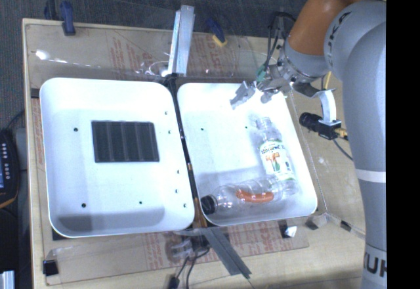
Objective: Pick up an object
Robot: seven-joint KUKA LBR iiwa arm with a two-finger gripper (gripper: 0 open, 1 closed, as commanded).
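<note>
Two clear plastic bottles lie in the right bin (pixel 210 150). One bottle with a white label (pixel 275 152) lies along the bin's right wall, cap toward the far side. The other bottle (pixel 248 194), with a black cap and an orange label, lies along the near wall. My gripper (pixel 244 96) hovers over the far right corner of that bin, above and just left of the labelled bottle's cap. Its fingers look spread, with nothing between them.
The left bin (pixel 65 150) holds a dark ribbed rectangular panel (pixel 125 141). A divider ridge (pixel 184 150) separates the bins. A metal bracket (pixel 181 38) stands behind them, and blue clamps (pixel 65 17) sit on the bench's far edge. The arm's grey body (pixel 357 84) fills the right side.
</note>
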